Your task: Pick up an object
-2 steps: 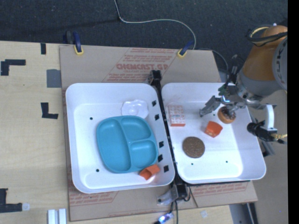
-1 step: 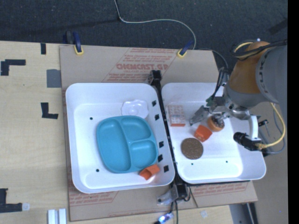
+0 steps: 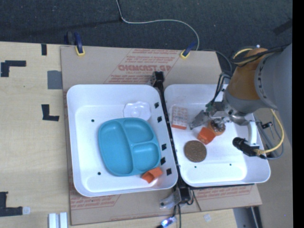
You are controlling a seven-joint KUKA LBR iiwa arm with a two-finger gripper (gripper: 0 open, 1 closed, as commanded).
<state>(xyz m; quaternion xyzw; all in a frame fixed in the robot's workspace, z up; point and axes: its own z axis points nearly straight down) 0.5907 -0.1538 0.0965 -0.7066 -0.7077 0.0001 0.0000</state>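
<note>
Claw (image 3: 207,122): low in the right bin (image 3: 256,175), finger spread impossible to tell, tips blurred against the orange object (image 3: 206,135).
Orange object: just under the claw, top edge hidden.
Brown disc (image 3: 195,151): beside it, fully visible.
Left bin (image 3: 78,127): blue divided plate (image 3: 128,145), clear item (image 3: 137,110) hard to make out.

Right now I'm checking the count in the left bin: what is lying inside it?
In the left bin: a blue divided plate, a clear plastic piece behind it, an orange block at its near corner. Whatever the plate covers can't be seen.
</note>
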